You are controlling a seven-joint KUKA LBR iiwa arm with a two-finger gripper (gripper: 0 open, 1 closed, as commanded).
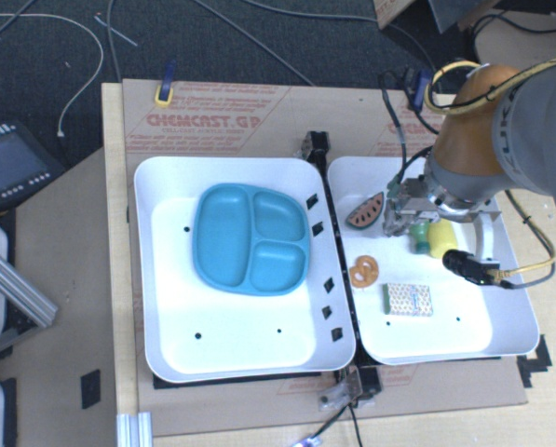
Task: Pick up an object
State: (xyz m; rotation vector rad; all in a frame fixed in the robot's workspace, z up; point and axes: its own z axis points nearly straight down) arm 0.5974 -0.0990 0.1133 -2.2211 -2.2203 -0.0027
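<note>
Claw (410,214) low in right bin (501,329), hung from grey arm (529,133) reaching in from right; finger opening not discernible, grip not confirmed. Green-and-yellow object (433,237) directly beneath, touching or nearly so: probable pick target, hence low wrist. Brown slice (364,212) just left of claw; pretzel (363,270) and patterned packet (408,299) farther forward, apart from each other, spread for single picks. Blue divided tray (251,238) alone in left bin (166,277), well apart across divider
</note>
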